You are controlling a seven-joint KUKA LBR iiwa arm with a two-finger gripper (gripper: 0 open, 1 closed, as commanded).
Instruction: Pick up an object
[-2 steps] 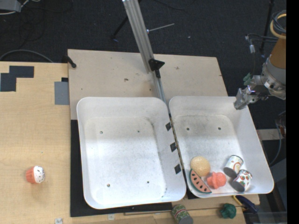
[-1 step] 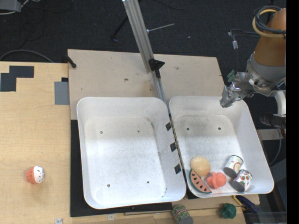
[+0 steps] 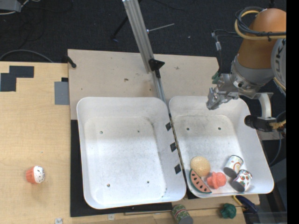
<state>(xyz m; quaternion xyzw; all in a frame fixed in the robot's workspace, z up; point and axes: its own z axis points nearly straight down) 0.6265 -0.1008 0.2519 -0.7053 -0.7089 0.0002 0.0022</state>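
Observation:
My gripper hangs over the far edge of the right bin, with nothing visibly between its fingers. At that bin's near end lie a tan round ball, a watermelon slice, a pink lump, a white and orange cup and a patterned cup with a dark grey piece beside it. The gripper is well away from all of them, toward the far side.
The left bin sits beside the right one. A metal bar slants down to the divider between the bins. A small red and white toy lies on the wooden bench at left. A green object and a can lie below the bins.

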